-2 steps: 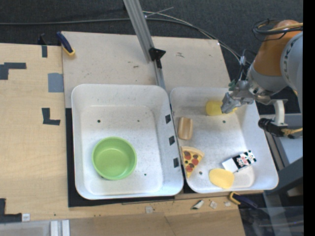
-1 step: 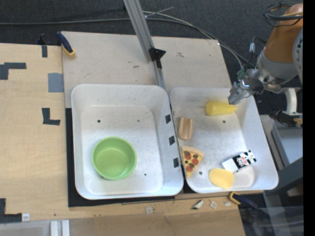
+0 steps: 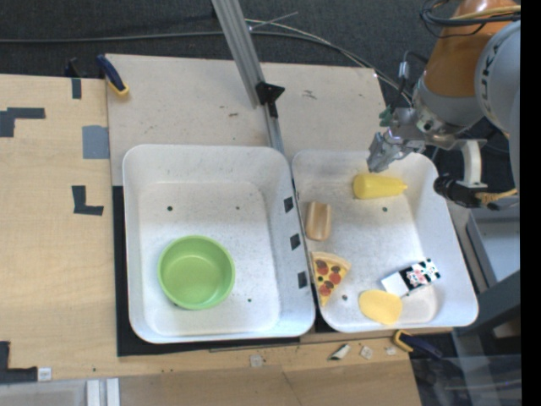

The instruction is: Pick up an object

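While the pincer [image 3: 385, 157] hangs just at 12 o'clock of the yellow block [image 3: 378, 185] (right bin [image 3: 448, 252]), whether it grips anything I cannot tell.

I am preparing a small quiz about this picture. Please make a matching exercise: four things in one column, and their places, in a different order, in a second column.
Things:
1. green bowl
2. pizza slice toy
3. gripper
4. black-and-white toy

Places:
A. just above the yellow block, at the far side of the right bin
B. near left part of the left bin
C. near right part of the right bin
D. near left side of the right bin, by the divider

Pairs: 1-B, 2-D, 3-A, 4-C
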`<state>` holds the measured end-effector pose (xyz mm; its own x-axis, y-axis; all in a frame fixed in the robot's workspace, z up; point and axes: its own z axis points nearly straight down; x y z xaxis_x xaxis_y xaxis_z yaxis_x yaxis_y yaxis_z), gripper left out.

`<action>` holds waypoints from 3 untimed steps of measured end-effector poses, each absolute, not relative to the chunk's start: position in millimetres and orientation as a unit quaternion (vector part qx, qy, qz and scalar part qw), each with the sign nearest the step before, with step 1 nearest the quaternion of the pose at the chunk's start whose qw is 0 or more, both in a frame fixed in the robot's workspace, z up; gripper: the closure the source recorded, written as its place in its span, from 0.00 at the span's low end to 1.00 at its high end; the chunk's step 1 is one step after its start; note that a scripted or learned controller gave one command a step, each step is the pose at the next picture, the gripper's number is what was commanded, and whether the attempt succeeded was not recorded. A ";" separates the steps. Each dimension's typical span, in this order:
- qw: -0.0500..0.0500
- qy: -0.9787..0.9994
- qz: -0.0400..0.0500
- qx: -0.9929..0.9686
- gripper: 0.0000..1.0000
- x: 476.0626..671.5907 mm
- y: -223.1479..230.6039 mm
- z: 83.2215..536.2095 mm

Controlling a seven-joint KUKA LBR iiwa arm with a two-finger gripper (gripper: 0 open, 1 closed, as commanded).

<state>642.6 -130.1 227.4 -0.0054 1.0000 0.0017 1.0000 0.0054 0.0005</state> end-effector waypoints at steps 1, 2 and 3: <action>0.001 -0.709 0.000 -0.705 1.00 656.3 -75.5 232.0; 0.001 -0.710 -0.001 -0.705 1.00 658.4 -17.8 240.4; 0.003 -0.710 0.002 -0.705 1.00 659.4 40.2 224.5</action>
